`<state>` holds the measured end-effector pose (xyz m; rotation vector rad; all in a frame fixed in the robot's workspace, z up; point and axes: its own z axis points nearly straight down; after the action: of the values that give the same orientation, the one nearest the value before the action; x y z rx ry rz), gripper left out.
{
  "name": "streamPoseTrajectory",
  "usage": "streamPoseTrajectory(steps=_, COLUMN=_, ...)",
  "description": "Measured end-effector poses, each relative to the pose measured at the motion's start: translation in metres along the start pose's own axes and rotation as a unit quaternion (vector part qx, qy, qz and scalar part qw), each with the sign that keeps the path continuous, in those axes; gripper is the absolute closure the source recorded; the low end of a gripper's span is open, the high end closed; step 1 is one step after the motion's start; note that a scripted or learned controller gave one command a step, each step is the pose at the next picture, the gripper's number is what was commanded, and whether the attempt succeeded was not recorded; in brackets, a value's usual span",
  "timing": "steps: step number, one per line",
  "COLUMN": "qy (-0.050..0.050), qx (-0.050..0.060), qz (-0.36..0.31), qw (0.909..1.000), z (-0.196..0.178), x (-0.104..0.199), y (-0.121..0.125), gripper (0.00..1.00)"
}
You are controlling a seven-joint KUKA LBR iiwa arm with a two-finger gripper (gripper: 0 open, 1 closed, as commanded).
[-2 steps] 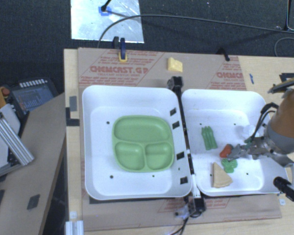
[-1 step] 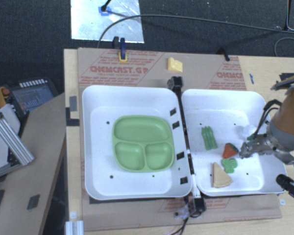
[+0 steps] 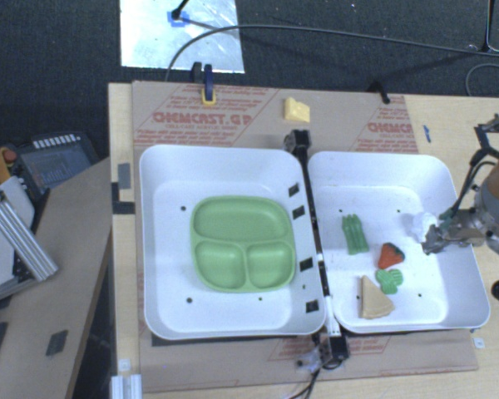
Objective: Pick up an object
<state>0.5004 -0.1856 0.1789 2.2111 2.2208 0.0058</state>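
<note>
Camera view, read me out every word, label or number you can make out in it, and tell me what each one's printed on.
"CHEMCAST GP": red print on the brown sheet under the bins, top left, readable though slightly blurred.
"CHEMC...": the same red print at the sheet's top right, cut off by the right bin.
More red print along the sheet's front edge: too hidden to read.
Grey device at left: markings too small to read.

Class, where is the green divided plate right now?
In the camera view the green divided plate lies in the middle of the left white bin, across the black divider from the right bin's toy food.
</note>
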Motion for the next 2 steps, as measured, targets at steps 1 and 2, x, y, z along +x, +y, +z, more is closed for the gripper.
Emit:
streamPoseTrajectory(steps=1, qy=0.000, qx=0.000, qz=0.000, qw=1.0000, z=-0.047, x=-0.001, y=0.002, gripper=1.00)
streamPoseTrajectory(steps=2, qy=0.002, qx=0.003, qz=-0.002, qw=1.0000, z=-0.040, x=0.052, y=0.010, gripper=1.00)
